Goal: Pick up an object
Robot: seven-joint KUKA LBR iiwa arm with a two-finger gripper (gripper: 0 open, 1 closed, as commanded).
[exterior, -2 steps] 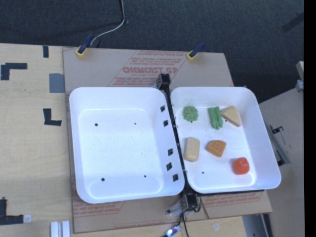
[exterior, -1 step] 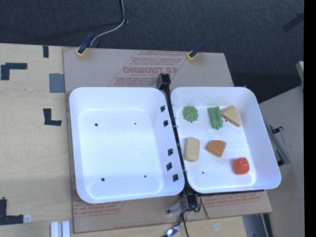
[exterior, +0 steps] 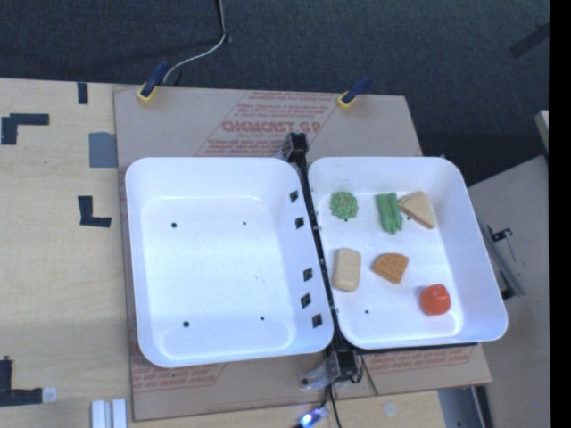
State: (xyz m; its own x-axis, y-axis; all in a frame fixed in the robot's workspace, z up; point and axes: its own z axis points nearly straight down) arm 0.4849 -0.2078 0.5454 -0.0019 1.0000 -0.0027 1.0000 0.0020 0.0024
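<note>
I am looking over the right bin [exterior: 464,194], where everything worth picking is lying; the left bin [exterior: 143,185] beside it is offering me nothing to take. How wide my gripper is set I cannot tell.

Six small pieces are sitting on the right bin's floor, all apart from one another. Along the far row, a bumpy green floret [exterior: 343,206] is lying toward the left, a slim green pod [exterior: 389,212] is in the middle, and a tan wedge [exterior: 417,209] is just beside the pod on its right. In the nearer row, a beige block [exterior: 346,268] is resting close to the divide between the bins, with an orange chunk [exterior: 390,267] to its right. A red round piece [exterior: 435,300] is sitting alone at the near right corner.

Since I am reaching in from the right, I am judging the red round piece to be the closest to my approach, with open floor around it on all sides, so it seems the easiest choice. The pod and the beige block are both lying with their long axes running near to far, so closing across them would mean squeezing left to right. The pod's closeness to the wedge is making me wary of bumping one while taking the other.
</note>
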